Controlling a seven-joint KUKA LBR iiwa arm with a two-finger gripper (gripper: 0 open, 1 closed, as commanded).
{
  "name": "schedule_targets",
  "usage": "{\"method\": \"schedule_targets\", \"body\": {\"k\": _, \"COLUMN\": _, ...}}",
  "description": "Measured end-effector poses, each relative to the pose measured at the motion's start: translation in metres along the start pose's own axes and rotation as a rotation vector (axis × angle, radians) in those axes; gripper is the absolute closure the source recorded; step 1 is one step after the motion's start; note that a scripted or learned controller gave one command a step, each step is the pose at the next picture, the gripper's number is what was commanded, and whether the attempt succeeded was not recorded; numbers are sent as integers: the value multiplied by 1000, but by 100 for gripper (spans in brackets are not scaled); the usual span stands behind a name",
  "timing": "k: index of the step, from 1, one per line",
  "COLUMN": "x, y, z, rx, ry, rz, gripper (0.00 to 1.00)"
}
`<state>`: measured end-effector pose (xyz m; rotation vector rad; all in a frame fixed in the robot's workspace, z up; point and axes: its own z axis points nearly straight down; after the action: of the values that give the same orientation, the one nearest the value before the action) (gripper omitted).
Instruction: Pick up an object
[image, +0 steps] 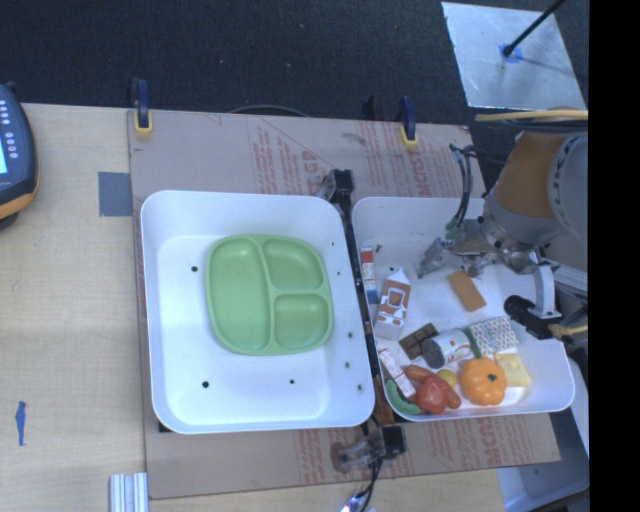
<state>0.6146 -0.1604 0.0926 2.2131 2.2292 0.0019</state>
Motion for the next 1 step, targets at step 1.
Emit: {"method": "schedule_targets", "body": {"k": 1, "x": -39, "y": -29, "z": -93, "rx": -5, "ry": -5, "rz": 6, "gripper": 0}}
